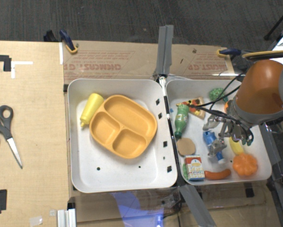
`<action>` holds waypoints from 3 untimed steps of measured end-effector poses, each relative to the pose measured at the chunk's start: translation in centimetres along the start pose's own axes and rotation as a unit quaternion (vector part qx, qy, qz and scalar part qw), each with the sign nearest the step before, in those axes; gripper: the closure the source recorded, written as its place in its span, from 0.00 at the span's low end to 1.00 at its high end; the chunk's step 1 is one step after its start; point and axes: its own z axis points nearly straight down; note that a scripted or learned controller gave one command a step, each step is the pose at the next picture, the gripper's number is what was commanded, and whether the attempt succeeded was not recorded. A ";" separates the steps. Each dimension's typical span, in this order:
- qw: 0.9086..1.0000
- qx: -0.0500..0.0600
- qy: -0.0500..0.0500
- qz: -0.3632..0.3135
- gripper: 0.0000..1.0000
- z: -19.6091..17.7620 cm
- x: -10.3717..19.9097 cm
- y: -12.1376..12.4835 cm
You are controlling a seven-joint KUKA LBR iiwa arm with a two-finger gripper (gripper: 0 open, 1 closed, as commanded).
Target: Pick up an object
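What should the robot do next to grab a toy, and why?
Probably go straight down a little. The pincer hangs in the right bin just over a blue toy, with nothing seen between its fingers yet. The banana and the orange pumpkin sit close by, so a small, careful drop looks safest.

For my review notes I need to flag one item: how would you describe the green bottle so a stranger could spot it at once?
Look at the right bin, the one the arm reaches into. Along its left wall, near the divider between the two bins, lies the green bottle, just above a round brown cookie. It is the only green, bottle-shaped item there; the other bottle, the yellow bottle, lies in the left bin beside the orange tray.
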 end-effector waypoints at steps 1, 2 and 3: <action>0.998 0.000 0.001 0.059 0.00 0.1 3.5 -0.7; 0.992 0.000 -0.003 0.127 0.00 -0.1 6.4 -0.6; 0.996 0.000 0.000 0.090 0.00 0.0 1.5 -0.7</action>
